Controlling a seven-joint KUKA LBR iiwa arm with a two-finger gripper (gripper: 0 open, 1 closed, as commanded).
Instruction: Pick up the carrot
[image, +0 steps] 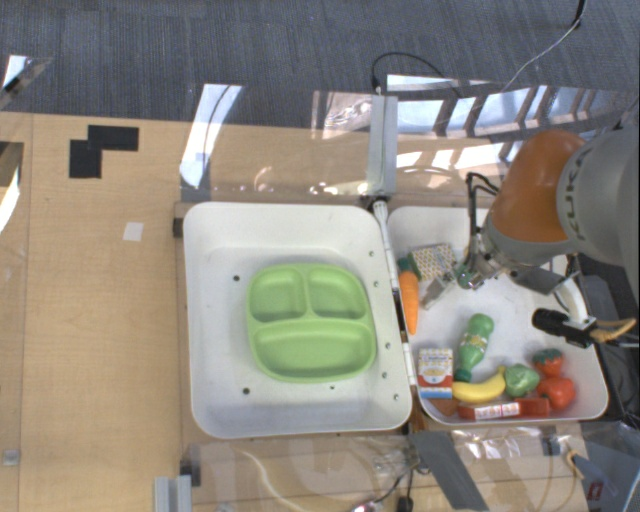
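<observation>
On a pale wooden counter (90, 330), two shallow white plastic bins sit side by side, touching along their inner walls. Against the left wall of the right-hand bin (598, 400) lies the small orange toy carrot (408, 300), lengthwise along the wall with its green top toward the far end. Just beside it, the metal two-finger pincer (440, 288) of the grey arm with its orange band (530, 190) reaches in from the right, its tips low in the bin close to the carrot and next to a small speckled grey block (432, 261). How far apart the pincer's fingers stand cannot be made out, and nothing is seen between them. Nearer the front of the same bin lie a green toy bottle (474, 345), a yellow toy banana (482, 388), a small red-and-white carton (434, 366), a green leafy toy vegetable (521, 379), a red toy tomato (558, 392) and a flat red bar (505, 409). A lime-green divided plastic tray with three compartments (311, 322) rests in the middle of the left-hand bin (215, 400).
</observation>
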